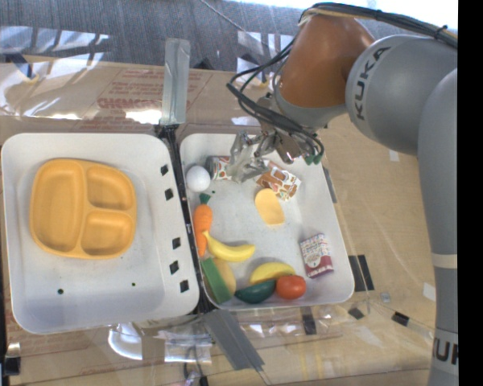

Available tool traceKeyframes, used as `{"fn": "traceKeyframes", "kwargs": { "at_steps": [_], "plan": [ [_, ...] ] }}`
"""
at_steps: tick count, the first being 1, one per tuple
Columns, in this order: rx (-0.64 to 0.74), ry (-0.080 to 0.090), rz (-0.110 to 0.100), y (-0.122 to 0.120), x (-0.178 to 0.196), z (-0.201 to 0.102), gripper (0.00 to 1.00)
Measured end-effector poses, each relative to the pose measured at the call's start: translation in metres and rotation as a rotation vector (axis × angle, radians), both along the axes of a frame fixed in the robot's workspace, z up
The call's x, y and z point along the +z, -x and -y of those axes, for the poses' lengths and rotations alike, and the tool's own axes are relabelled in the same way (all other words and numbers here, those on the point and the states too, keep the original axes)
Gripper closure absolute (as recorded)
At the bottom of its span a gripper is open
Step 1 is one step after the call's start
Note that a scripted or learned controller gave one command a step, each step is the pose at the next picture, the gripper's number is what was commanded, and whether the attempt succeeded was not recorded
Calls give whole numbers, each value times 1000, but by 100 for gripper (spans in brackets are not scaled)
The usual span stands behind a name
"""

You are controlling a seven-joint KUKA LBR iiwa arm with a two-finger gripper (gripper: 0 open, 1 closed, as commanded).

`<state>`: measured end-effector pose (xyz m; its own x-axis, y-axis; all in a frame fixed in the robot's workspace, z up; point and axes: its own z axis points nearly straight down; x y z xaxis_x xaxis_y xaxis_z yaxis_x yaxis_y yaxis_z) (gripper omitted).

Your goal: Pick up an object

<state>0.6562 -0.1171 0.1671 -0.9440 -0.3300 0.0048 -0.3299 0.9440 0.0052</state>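
The tool [253, 155] sits low at twelve o'clock in the right shallow white bin [336, 240], over a small printed snack packet [278, 182]. I cannot tell its state. This looks like the reach; next comes a clean closing, then lifting.

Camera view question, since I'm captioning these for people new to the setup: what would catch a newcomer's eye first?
Probably the big grey KUKA arm with its orange band, reaching in from the right, its gripper low over the far end of the right bin. Next, the yellow divided tray lying alone in the left bin. Then the bright toy food along the right bin's near edge: a banana, a carrot and a tomato.
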Motion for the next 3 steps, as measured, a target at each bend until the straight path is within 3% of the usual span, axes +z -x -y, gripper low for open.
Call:
{"fn": "traceKeyframes", "kwargs": {
  "at_steps": [1,2,3],
  "plan": [
    [-121,6,16,-2,79,46,100],
    [100,3,4,56,11,94,100],
    [207,-1,9,-2,-6,-10,100]
  ]
}}
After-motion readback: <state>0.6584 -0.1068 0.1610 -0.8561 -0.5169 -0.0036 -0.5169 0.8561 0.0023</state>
